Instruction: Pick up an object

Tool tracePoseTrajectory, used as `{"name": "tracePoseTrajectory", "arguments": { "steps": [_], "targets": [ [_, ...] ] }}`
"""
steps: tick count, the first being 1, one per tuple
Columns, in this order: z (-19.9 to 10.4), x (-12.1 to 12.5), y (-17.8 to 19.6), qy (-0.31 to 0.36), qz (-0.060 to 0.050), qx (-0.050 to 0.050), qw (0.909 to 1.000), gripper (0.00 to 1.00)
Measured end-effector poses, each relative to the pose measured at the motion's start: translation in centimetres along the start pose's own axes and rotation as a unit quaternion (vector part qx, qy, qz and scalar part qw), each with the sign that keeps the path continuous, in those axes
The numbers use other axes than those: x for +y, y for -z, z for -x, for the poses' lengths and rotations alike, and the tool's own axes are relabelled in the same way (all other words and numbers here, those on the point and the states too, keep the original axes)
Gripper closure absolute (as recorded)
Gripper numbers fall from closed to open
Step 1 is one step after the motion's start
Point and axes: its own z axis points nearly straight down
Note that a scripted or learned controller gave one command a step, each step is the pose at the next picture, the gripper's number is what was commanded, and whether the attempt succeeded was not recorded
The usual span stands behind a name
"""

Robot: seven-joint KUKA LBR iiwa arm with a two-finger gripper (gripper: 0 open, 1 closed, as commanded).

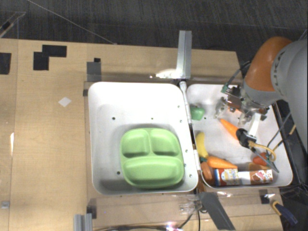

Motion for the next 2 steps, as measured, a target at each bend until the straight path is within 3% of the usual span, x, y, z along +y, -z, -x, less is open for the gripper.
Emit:
{"name": "tracePoseTrajectory", "arguments": {
  "steps": [1,2],
  "targets": [
    [4.6,7.0,-3.3,0.048,-0.001,0.0,0.9988,0.0],
    [5.1,1.3,-3.1,0.157,0.007,0.001,0.9875,0.0]
  ]
}}
